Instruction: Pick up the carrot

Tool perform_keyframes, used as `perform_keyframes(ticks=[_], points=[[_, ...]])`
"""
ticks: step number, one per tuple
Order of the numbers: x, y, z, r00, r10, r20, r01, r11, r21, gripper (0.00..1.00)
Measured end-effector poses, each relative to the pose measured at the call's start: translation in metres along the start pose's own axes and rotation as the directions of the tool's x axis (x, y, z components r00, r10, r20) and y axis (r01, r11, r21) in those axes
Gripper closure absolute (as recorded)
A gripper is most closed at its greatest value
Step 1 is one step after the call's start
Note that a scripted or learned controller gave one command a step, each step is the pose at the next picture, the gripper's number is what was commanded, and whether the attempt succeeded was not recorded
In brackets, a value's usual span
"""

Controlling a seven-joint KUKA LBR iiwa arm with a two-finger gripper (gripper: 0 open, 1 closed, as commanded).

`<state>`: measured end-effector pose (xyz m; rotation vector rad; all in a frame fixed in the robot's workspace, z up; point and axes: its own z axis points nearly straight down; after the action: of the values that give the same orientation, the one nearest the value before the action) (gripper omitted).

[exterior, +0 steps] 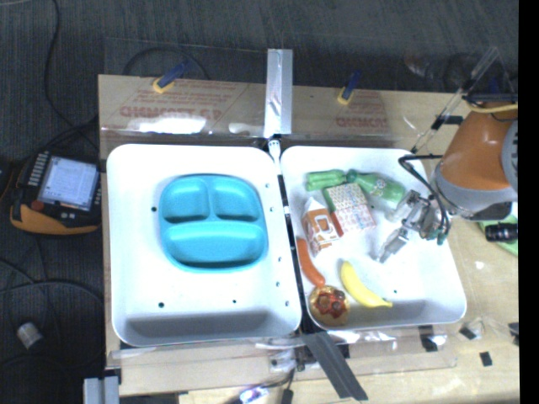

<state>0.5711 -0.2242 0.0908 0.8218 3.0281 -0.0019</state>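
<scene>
The carrot (309,262) is a slim orange stick lying along the left wall of the right bin (438,297), just below a small orange and white carton (322,228). My gripper (391,247) hangs over the right middle of that bin, pointing down and to the left. It is well to the right of the carrot, about a hand's width away. A yellow banana (363,285) lies on the bin floor between the gripper and the carrot. Nothing shows in the gripper.
A red and yellow fruit (329,305) sits in the bin's front left corner by the carrot's lower end. A green bottle (354,180) and a patterned packet (349,206) lie at the back. The left bin (135,310) holds a blue divided plate (212,220).
</scene>
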Motion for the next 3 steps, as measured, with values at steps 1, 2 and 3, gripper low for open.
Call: perform_keyframes(ticks=[1, 2, 3], points=[[0.016, -0.003, 0.001, 0.978, -0.206, 0.017, 0.206, 0.978, -0.002, 0.00], [0.068, -0.039, -0.065, 0.917, -0.398, -0.004, 0.398, 0.917, -0.004, 0.00], [0.041, -0.025, 0.003, 0.856, -0.518, 0.001, 0.518, 0.856, -0.001, 0.00]])
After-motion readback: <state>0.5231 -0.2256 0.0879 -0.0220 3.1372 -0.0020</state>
